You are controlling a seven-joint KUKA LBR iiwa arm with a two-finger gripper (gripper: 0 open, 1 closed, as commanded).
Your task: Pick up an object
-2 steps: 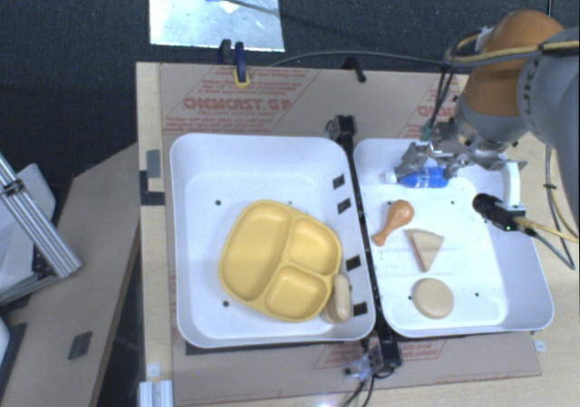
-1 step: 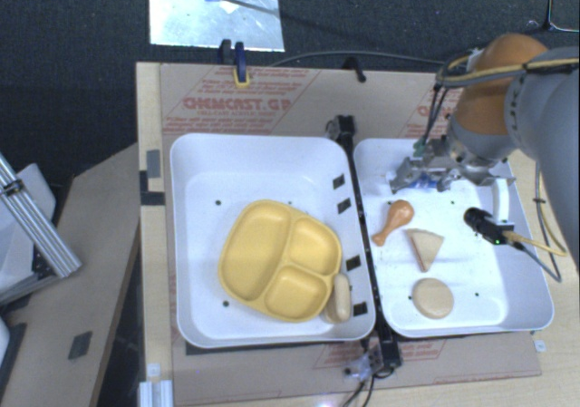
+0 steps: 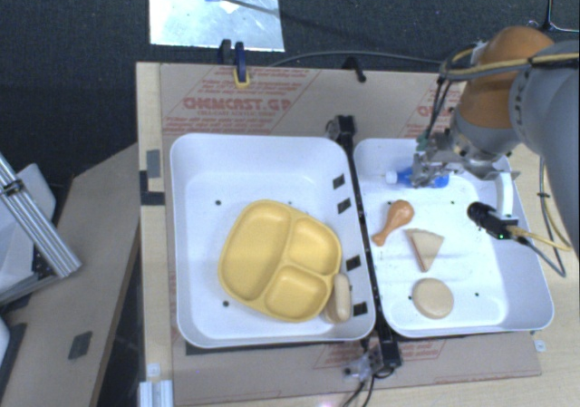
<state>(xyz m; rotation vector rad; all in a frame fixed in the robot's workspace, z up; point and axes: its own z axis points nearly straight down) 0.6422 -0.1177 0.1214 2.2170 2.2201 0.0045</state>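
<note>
A small blue-and-white object (image 3: 419,178) lies near the right white bin's (image 3: 526,301) far edge, directly under the metal two-finger gripper (image 3: 429,169); I cannot tell the pincer's state. Nearer lie 1 orange drumstick (image 3: 392,218), 1 tan wedge (image 3: 424,247), 1 beige round piece (image 3: 432,296).

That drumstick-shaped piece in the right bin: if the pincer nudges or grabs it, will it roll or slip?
The drumstick looks like smooth moulded plastic, so probably stiff, light and a bit slippery. Its bulbous head tapering to a thin handle suggests it would pivot or roll in an arc when pushed. It lies apart from the wedge, so a nudge likely moves it alone.
</note>
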